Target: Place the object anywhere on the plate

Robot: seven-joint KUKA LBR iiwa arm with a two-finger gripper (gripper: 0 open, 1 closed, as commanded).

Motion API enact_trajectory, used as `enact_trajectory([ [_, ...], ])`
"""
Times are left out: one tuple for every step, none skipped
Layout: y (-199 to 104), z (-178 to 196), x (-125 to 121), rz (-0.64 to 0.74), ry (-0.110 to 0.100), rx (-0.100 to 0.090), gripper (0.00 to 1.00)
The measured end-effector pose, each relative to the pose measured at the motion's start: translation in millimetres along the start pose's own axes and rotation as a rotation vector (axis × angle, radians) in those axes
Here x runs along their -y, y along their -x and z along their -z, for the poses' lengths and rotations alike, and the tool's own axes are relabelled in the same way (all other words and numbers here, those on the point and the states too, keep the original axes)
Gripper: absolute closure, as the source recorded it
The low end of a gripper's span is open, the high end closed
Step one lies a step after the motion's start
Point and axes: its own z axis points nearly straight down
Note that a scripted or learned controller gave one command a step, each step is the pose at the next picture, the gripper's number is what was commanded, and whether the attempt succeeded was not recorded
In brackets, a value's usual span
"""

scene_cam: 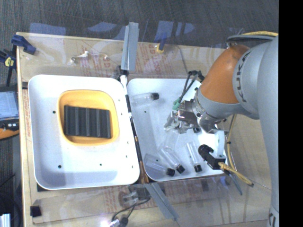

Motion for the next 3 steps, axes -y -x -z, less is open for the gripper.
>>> enact_trajectory([
  [-48.2, 16.8, -33.5, 0.242, 0.003, 0.001, 1.00],
  [-90.8, -3.7, -49.6, 0.469, 0.001, 0.002, 1.00],
  [-126.1, -13.6, -61.5, 0.557, 0.004, 0.002, 1.00],
])
